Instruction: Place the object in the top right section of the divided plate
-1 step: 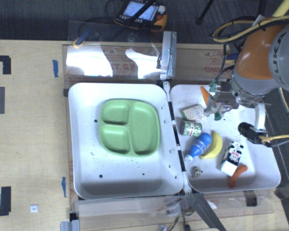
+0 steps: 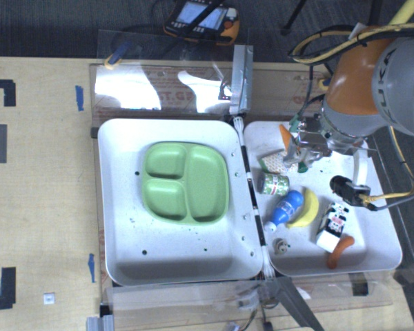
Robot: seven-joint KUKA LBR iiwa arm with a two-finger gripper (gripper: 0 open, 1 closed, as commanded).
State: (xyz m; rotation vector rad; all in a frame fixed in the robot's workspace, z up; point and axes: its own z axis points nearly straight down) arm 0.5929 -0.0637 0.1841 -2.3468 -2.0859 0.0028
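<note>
Around green divided plate [image 2: 186, 183], bare left bin [image 2: 117, 205] floor.

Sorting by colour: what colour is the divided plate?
Light green divided plate, clearest in the camera view.

You won't get any readable text here: the small green can [image 2: 275, 183] has a printed label, the blue bottle [image 2: 287, 208] has a wrap and the white carton [image 2: 334, 225] has black marks, but all are too small and blurred to make out. The handheld pendant [image 2: 201, 18] above the bins has a lit screen, and its content is illegible too. No brand, number or sign resolves on the arm or the bins.
</note>
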